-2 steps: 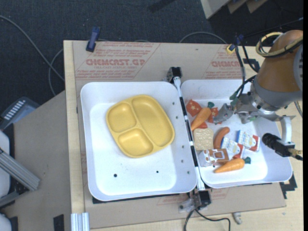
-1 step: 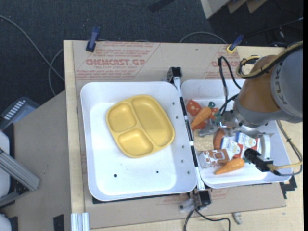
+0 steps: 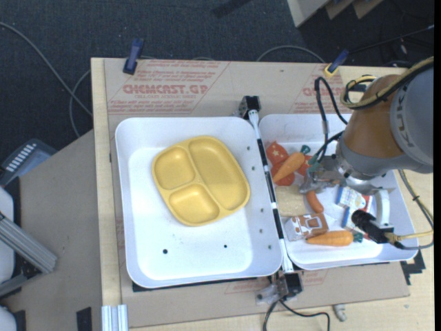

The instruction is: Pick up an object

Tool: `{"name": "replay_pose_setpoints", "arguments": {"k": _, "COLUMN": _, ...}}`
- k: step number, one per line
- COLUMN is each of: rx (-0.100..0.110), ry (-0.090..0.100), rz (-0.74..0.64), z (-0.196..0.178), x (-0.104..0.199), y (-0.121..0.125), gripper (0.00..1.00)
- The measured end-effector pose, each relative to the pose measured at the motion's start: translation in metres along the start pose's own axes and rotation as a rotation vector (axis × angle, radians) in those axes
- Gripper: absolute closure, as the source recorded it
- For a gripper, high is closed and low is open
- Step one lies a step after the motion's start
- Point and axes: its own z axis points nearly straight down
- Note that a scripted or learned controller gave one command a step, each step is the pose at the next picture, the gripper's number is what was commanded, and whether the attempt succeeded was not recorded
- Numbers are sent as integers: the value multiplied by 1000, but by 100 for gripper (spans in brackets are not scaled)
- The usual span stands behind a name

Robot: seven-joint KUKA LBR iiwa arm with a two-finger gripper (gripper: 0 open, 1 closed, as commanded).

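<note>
Robotics lab or test cell, not a home. Surface (image 3: 207,81) is a board still wearing printed protective paper, clamped at the back edge with a blue clamp (image 3: 133,56). Two white bins (image 3: 131,185) held together by black clips (image 3: 249,105). Loose cables (image 3: 41,54) trail over dark carpet (image 3: 172,12). Grey and orange industrial arm (image 3: 386,126) reaches in from the right.
</note>
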Motion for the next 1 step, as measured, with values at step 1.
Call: {"name": "replay_pose_setpoints", "arguments": {"k": 1, "rx": 6, "ry": 0, "rz": -2, "z": -84, "x": 70, "y": 10, "gripper": 100}}
